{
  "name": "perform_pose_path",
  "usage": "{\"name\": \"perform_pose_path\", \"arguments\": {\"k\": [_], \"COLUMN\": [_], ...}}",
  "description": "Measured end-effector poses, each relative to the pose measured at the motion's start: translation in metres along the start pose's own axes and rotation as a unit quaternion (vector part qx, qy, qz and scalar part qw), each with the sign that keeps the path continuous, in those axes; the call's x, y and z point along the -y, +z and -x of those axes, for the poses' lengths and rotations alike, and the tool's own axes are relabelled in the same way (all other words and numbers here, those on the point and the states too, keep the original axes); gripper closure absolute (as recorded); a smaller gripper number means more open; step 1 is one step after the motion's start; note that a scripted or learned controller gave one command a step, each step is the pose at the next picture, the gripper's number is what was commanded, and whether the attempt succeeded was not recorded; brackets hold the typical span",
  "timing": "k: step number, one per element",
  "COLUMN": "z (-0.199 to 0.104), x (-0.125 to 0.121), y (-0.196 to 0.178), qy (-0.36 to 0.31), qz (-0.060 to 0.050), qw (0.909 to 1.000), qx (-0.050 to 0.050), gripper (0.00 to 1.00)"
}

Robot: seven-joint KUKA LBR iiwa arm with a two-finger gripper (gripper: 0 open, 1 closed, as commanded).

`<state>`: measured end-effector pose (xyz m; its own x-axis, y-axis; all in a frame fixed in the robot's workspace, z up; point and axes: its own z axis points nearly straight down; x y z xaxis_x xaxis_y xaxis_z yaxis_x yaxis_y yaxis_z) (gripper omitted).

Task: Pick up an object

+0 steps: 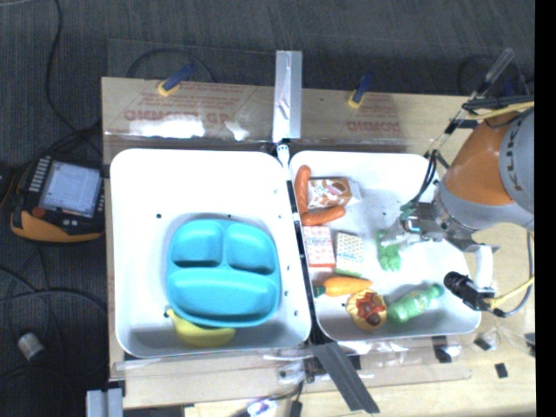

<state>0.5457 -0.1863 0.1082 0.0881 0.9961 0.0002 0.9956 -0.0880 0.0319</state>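
My gripper (405, 231) hangs low over the right part of the right bin (382, 168), below the grey and orange wrist (486, 176). A small light green object (388, 254) lies right beside it, just below and to its left; whether the two touch I cannot tell. Other pieces lie in this bin: a sausage (302, 184), an orange-and-white packet (330, 193), a red-and-white box (317, 247), a small white patterned box (349, 248), a carrot (345, 283), a red-and-yellow round fruit (367, 309) and a green bottle (413, 303).
The left bin (139, 233) holds a blue divided plate (224, 269) with a yellow banana (200, 331) poking out under its front edge. A black connector and cables (465, 289) hang off the arm over the right bin's front right corner.
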Motion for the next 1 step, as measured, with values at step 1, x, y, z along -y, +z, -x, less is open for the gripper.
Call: {"name": "perform_pose_path", "arguments": {"k": [1], "z": [0.0000], "x": [0.0001], "y": [0.0000], "qy": [0.000], "qz": [0.000], "qw": [1.0000], "qx": [0.000], "gripper": [0.00]}}
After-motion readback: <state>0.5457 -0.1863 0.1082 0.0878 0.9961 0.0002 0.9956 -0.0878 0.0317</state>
